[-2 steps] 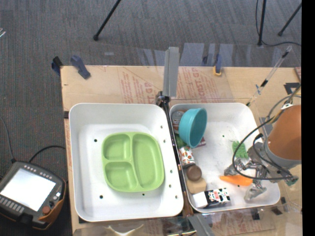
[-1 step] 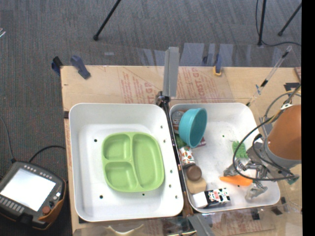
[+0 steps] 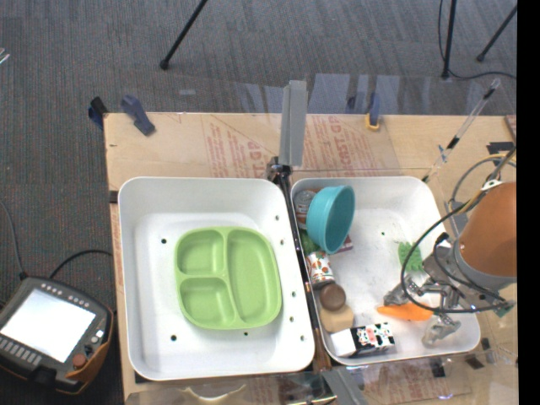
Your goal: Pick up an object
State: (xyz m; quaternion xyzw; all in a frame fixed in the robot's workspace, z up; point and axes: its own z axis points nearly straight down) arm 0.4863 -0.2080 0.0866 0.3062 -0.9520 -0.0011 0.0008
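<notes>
Scanning from the left edge, line by line:

Handheld screen [image 3: 52, 332]: on the floor off the bench's left corner, well apart from both bins.

Left bin [image 3: 143, 218]: holds a green divided plate [image 3: 228, 277] lying flat near its middle, nothing else on it.

Right bin [image 3: 422, 194]: most of the clutter sits along its left wall. A teal bowl [image 3: 331, 216] is tipped on its side at the top; below it a small printed can [image 3: 320, 269], then a brown round piece [image 3: 332, 295] and a tan block [image 3: 339, 317], each just beside the next.

Carton [image 3: 364, 339]: a black-and-white box lying flat at the near wall.

Orange object [image 3: 407, 312]: flat, carrot-coloured, lying on the bin floor just left of the tool; the likeliest target, in my judgement.

Green scrap [image 3: 411, 252]: near the cables, further back.

Gripper [image 3: 435, 309]: low in the bin's near right corner, fingers spread apart, nothing between them. The near finger [image 3: 439, 331] seems to touch the floor, though shadow makes that unsure.

Risk: the orange object lies beside the fingers, not between them, so closing here would probably grasp air or nudge it away.

Second risk: this close to the near wall and corner, a finger could scrape the bin.
</notes>
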